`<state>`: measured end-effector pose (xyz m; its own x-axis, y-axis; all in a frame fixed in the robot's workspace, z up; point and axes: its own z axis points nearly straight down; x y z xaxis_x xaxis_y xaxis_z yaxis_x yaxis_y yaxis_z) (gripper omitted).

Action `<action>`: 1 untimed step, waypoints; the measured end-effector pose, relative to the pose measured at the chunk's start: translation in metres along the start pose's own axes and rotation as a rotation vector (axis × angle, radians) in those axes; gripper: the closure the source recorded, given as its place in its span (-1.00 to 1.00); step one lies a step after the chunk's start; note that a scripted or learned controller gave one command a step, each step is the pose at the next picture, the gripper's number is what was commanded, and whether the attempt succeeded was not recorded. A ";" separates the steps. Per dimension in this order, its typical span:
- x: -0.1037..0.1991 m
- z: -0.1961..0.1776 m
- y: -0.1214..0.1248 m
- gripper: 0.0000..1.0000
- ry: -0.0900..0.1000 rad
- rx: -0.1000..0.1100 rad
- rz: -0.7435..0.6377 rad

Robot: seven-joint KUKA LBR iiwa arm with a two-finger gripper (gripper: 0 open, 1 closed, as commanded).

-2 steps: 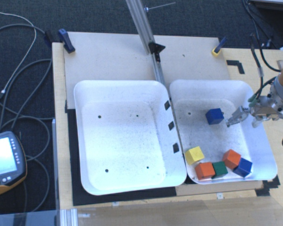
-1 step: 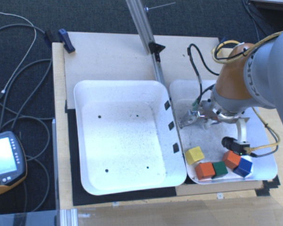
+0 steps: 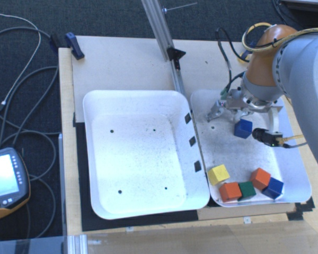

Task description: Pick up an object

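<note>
Within the right bin, we locate the blue cube just below and right of the gripper, whose fingers' spread we cannot tell, nothing visibly held.

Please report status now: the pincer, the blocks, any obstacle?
Pincer low over right bin, holding nothing visible. Blue block lies beside it. Five other blocks clustered at near edge. No obstacle.

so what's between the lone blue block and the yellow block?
Bare bin floor in the camera view: nothing lies between the lone blue block and the yellow block.
</note>
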<state>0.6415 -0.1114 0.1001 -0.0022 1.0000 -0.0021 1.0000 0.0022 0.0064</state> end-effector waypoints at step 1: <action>-0.079 0.000 0.006 -1.00 -0.003 0.004 0.007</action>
<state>0.6479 -0.1906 0.1005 0.0046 1.0000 -0.0047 1.0000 -0.0046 0.0023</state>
